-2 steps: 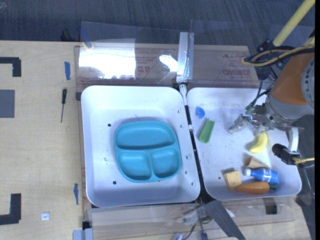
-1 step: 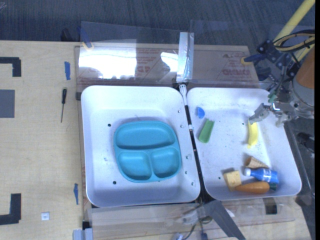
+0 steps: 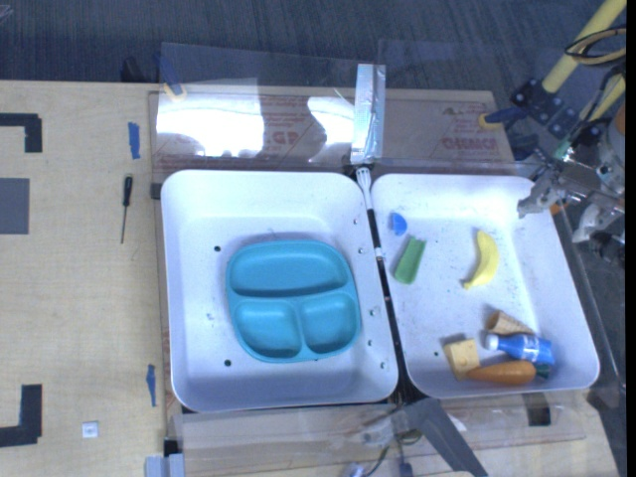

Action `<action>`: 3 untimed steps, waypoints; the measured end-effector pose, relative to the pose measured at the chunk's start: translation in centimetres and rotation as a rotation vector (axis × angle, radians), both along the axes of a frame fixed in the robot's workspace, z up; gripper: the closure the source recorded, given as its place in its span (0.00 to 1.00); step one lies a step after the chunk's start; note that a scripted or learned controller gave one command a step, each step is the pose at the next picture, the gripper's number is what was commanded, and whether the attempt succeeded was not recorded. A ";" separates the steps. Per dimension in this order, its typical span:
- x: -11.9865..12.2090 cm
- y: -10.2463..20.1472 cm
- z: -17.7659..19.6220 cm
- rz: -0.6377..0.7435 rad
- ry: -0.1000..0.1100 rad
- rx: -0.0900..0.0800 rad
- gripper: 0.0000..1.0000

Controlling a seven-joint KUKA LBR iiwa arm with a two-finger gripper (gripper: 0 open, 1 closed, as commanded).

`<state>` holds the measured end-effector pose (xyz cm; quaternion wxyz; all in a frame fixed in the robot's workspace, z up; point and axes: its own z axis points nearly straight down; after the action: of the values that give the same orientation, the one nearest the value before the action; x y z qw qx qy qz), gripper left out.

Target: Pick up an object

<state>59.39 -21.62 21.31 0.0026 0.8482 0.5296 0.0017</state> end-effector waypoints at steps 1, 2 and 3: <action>1.7 3.5 -10.4 -0.218 0.015 0.006 0.00; 1.9 3.4 -9.0 -0.216 0.008 0.003 1.00; -1.7 5.5 3.3 -0.001 -0.006 0.001 1.00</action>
<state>57.72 -16.08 24.57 0.0039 0.8486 0.5290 0.0043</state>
